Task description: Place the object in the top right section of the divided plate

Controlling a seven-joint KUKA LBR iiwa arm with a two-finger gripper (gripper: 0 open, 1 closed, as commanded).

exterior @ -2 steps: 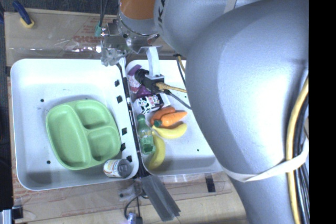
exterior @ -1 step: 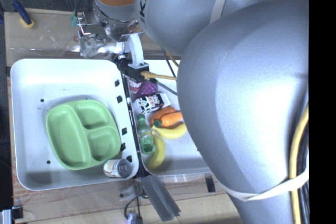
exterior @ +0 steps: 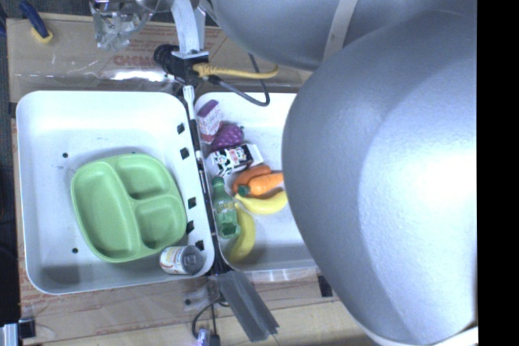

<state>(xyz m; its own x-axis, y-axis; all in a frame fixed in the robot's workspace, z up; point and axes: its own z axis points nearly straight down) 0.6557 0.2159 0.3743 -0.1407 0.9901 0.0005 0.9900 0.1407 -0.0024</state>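
Observation:
The green divided plate (exterior: 128,207) lies in the left white bin (exterior: 40,134), with one long section and two smaller ones, all bare. A tin can (exterior: 182,259) lies on its side just off the plate's near right corner. My gripper (exterior: 111,22) hangs high at the top left, past the far rim of the left bin, well away from the plate. I see nothing clearly in it. The big grey arm covers the right half of the view.
The right bin (exterior: 276,255) holds purple grapes (exterior: 225,134), a black-and-white carton (exterior: 235,159), a carrot (exterior: 262,185), two bananas (exterior: 261,204), and a green bottle (exterior: 223,211). A blue tool (exterior: 36,20) lies on the bench at far left.

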